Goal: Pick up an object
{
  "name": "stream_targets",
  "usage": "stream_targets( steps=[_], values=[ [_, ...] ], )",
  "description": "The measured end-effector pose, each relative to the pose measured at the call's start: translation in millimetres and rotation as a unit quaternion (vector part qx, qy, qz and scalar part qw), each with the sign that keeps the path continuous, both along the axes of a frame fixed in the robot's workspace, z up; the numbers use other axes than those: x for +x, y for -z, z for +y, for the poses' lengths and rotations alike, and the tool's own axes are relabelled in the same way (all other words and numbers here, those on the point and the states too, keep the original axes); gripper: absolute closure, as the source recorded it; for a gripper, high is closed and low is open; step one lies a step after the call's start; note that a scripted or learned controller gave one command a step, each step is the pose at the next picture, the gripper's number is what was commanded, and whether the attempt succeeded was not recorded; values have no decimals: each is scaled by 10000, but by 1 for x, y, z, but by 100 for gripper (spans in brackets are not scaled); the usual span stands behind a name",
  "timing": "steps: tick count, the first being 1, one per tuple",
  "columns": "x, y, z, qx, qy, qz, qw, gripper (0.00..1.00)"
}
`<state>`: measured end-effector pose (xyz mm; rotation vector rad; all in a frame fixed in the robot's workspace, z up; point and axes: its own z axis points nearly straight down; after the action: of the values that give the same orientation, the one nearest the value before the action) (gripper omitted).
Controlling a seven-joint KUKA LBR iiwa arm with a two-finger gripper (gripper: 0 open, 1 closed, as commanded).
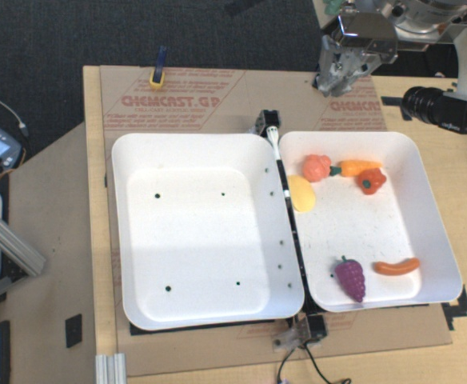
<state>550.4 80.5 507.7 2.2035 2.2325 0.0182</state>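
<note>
Left bin [137, 238]: shallow white tray, only small dark dots on its floor.
Right bin [433, 214]: shallow white tray, touching the left bin along a black clipped seam; holds all the toy food.
Pink-orange fruit [316, 167]: at 11 o'clock in the right bin.
Yellow lemon [301, 193]: just below the pink-orange fruit, against the bin's left wall at 9 o'clock.
Carrot [358, 166]: at 12 o'clock, lying sideways.
Red pepper [372, 182]: touching the carrot's lower side.
Purple grapes [349, 279]: at 6 o'clock.
Orange sausage [396, 267]: at 5 o'clock, near the grapes but apart.
End effector [339, 82]: above the brown cardboard [177, 98] on the surface, beyond the right bin's 12 o'clock edge, nothing between its fingers; whether they are released or clenched I cannot tell.
</note>
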Motion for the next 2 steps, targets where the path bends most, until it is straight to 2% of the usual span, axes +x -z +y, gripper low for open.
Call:
stream_targets(
  steps=[1,2],
  values=[
    [16,-27,97,-3,7,25,10000,100],
    [36,-27,147,-13,39,37,10000,100]
  ],
)
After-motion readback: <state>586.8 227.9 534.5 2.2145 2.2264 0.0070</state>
